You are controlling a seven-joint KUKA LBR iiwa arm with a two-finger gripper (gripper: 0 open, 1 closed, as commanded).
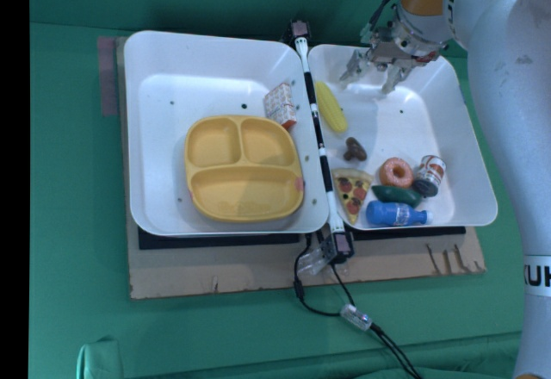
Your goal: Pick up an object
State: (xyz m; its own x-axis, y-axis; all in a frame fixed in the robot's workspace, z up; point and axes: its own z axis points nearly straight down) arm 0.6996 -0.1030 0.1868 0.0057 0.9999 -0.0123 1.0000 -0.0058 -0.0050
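My gripper [372, 76] hangs over the far part of the right bin [465, 123], fingers spread open with nothing between them. Below and left of it lies a yellow corn cob [331, 107] by the bin's left wall. Further toward the front are a small brown piece [355, 148], a pizza slice [351, 193], a doughnut [396, 171], a small can [430, 174], a dark green vegetable [397, 194] and a blue bottle [394, 214] lying on its side.
The left bin [172, 76] holds a yellow divided plate [244, 168] and a small red-and-white carton [281, 103] near the divider. A black-and-white rail [314, 127] runs between the bins. Cables [344, 308] trail off the front of the bench.
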